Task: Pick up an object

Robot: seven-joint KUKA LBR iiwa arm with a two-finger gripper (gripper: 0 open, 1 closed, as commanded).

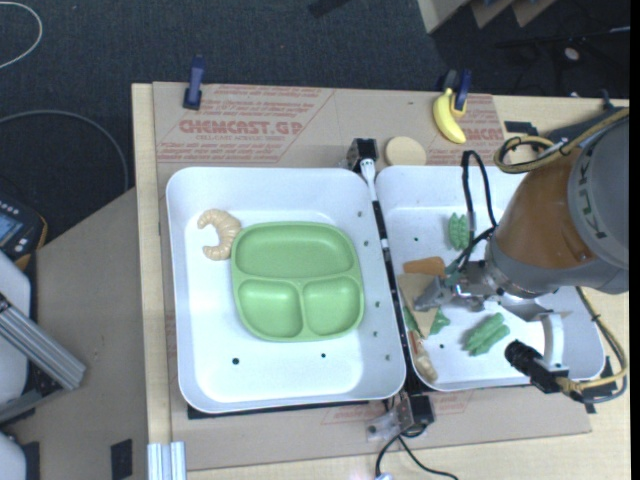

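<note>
Claw [437,295] low in right bin [520,183], grip state unclear, beside green toy [484,334]

Dark grey carpet floor [90,38] around a cardboard-topped bench [250,118]

Even, fairly bright overhead light is falling across the scene, and the two shallow white plastic bins [200,268] are glaring slightly, their surfaces washing out toward pure white. The green three-compartment plastic plate [297,278] is showing soft shading in its wells. Beneath the grey arm with the orange band [560,223] a faint, diffuse shadow is lying. The dark carpeted floor [250,18] is staying dim. The whole picture is looking soft, with small items blurring at low resolution.
</note>
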